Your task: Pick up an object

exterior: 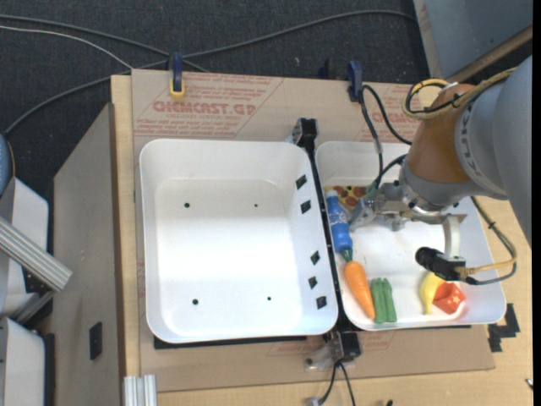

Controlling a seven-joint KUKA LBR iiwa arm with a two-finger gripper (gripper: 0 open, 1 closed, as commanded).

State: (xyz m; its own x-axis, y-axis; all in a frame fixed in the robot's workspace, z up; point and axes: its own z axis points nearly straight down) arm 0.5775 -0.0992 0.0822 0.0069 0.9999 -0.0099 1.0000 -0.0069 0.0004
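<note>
Seemingly, the gripper (380, 212) hovers near a blue object (339, 225).

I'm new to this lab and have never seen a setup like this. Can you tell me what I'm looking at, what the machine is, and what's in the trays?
This is one camera fixed above a bench, looking down at a slant. The big grey shape with the orange band is a robot arm reaching in from the right; its gripper hangs low over the right bin. Two shallow white bins sit side by side on a cardboard sheet. The left bin shows a bare white floor. The right bin has toy food: a blue bottle-like item along its left wall, an orange carrot, a green pea pod, and a red and yellow piece. I can't see anything between the fingers.
</note>
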